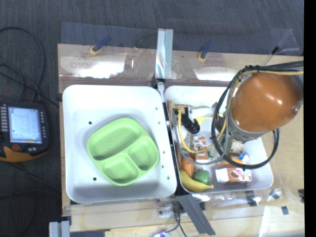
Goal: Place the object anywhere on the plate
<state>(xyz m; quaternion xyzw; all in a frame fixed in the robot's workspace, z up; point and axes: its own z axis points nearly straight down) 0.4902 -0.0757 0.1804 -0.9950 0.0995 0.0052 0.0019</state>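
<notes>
The green plate, divided into three compartments, lies in the left bin with nothing on it. My gripper hangs low in the right bin, mostly hidden under the arm's orange band and cables. It is above a cluster of items near the bin's left wall. Close below it lie a yellow banana, a small green round fruit and an orange piece. An orange and white carton lies to the right of them.
A metal divider runs between the two bins. A small blue item sits under the arm. A teach pendant lies on the floor to the left of the bench.
</notes>
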